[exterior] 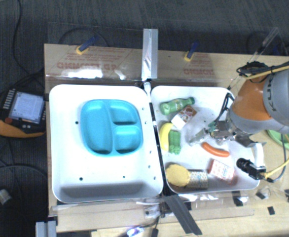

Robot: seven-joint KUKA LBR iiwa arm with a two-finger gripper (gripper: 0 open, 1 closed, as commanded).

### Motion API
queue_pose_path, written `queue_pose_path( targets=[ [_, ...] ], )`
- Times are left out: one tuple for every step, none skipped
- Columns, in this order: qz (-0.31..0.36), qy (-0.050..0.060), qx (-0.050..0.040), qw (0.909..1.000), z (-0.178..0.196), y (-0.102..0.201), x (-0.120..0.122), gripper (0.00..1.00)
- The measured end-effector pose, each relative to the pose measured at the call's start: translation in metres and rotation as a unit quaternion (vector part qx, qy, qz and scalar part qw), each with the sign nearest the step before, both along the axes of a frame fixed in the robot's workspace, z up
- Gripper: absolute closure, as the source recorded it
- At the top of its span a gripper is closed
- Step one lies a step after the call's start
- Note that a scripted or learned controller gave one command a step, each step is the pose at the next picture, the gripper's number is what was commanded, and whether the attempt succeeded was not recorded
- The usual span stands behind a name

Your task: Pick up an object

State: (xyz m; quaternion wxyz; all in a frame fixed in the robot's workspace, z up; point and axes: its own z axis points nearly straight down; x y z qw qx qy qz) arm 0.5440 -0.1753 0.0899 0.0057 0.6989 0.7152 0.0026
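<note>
We saw the hand (pixel 203 136), its grip impossible to tell, inside the right bin (pixel 216 94) above the carrot (pixel 216 150), the blue tray (pixel 112 126) in the far bin (pixel 65 132).

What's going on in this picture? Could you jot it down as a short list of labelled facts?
left bin: holds a blue tray
right bin: green bottle, banana, orange sausage, yellow sponge, red box
arm: reaches in from the right, over the right bin
gripper: low over the bin, just above the sausage; grip unclear
</note>
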Motion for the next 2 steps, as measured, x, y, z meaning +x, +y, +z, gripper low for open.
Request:
queue_pose_path(
  targets=[
    [-0.021, -0.001, -0.0001, 0.9998, 0.0001, 0.0090, -0.0447, 0.00],
    [-0.021, 0.000, 0.0023, 0.9998, 0.0092, 0.0104, -0.0443, 1.00]
  ],
)
